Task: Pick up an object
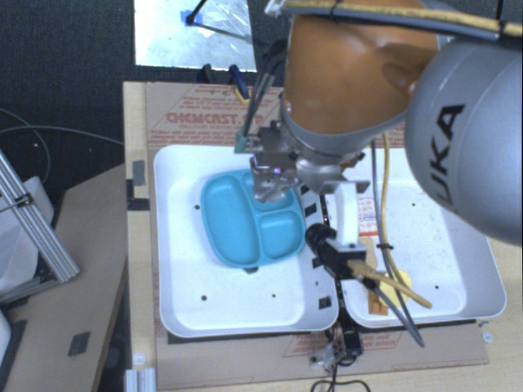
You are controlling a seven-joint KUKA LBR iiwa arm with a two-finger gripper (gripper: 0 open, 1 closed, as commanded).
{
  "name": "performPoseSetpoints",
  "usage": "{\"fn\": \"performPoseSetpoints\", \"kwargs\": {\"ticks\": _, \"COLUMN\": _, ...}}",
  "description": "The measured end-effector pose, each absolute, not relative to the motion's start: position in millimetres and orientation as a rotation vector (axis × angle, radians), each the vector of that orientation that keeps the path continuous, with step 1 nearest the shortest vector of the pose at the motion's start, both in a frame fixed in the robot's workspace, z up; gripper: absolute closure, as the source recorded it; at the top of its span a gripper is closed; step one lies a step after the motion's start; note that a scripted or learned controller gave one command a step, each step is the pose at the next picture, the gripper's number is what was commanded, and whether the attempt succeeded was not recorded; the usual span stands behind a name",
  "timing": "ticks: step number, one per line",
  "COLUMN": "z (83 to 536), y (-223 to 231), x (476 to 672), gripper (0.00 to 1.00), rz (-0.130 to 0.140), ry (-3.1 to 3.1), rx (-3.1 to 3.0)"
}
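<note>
While hanging low over the left bin point(184, 300), parked with the claw point(274, 180) right at the far edge of the blue tray point(245, 227). Cannot tell how far open: all blur and shadow under the wrist. Cannot tell either whether touching the tray or just above it. No sign of anything held.

Below the claw and spreading out toward the near left, lying flat on the bin floor: that tray, split into one long compartment on the left and two smaller ones on the right. Hovering about over the far small one, close to the dividers.

Above the claw, filling the top right: the grey arm point(474, 145), with the orange band point(351, 64) bulking directly over it.

Just right of the claw and a little nearer, at the seam between the bins: a white label point(359, 215) with red print. Nearer still on that side, a black bracket point(327, 247) with yellow cables point(400, 288) trailing out over the right bin point(458, 300).

Beyond the claw, under both bins: cardboard point(196, 117) with red lettering. Well beyond and to the left, on the dark surface point(65, 55): a shiny sheet point(192, 23). Well off to the left: a metal frame point(33, 235), slanting.
</note>
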State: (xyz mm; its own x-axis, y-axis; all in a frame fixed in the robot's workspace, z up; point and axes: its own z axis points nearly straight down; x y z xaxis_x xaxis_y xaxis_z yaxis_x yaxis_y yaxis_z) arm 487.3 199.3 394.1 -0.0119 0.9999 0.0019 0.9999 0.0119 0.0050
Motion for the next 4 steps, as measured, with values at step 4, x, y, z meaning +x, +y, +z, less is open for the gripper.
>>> {"fn": "performPoseSetpoints", "kwargs": {"ticks": 4, "z": 395.1, "y": 101.7, "x": 484.9, "gripper": 1.0, "rz": -0.011, "ry": 2.227, "rx": 2.224}}
